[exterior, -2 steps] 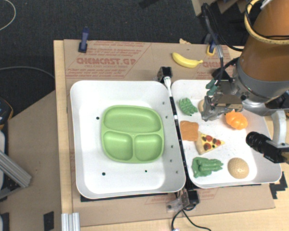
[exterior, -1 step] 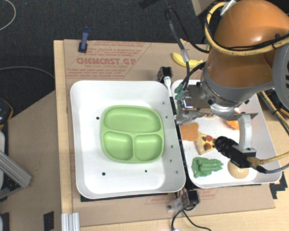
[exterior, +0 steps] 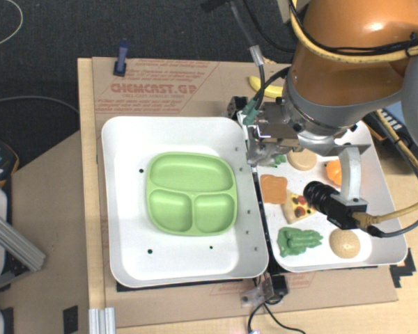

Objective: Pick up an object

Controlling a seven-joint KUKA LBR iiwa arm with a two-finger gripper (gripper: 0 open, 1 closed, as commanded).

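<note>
Hovering gripper (exterior: 275, 145) above toy food (exterior: 274, 186)

Several small toy foods lie loose in the right-hand shallow white bin (exterior: 389, 250): a flat orange-brown toast-like slab (exterior: 273, 188), a green knobbly plastic vegetable piece (exterior: 299, 241), a round tan bun-like piece (exterior: 345, 243) and a small yellow slice with red spots (exterior: 298, 208). A pale beige disc (exterior: 303, 161) and an orange wedge (exterior: 333, 171) lie farther back, partly hidden. The left-hand white bin (exterior: 122, 186) holds a light green three-compartment plastic plate (exterior: 191, 191), lying flat.
</note>
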